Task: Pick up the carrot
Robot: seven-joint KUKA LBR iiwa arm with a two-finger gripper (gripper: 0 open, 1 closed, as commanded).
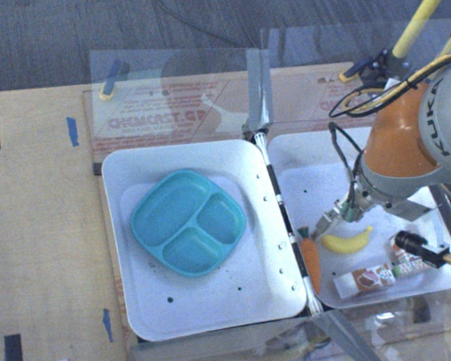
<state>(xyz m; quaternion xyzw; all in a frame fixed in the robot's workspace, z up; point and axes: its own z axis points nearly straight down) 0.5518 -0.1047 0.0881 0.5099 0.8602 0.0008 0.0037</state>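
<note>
The carrot (311, 264) lies untouched along the left wall of the right bin (303, 159), near edge. The gripper (335, 217) hovers just far-right of it, above the banana (347, 240), holding nothing; its opening I cannot tell. The grasp remains undone.

Plate (188, 232) in left bin (134, 305). In right bin (288, 161): carrot (311, 265) by left wall, banana (346, 241) just right, box (366, 279) below banana.
</note>
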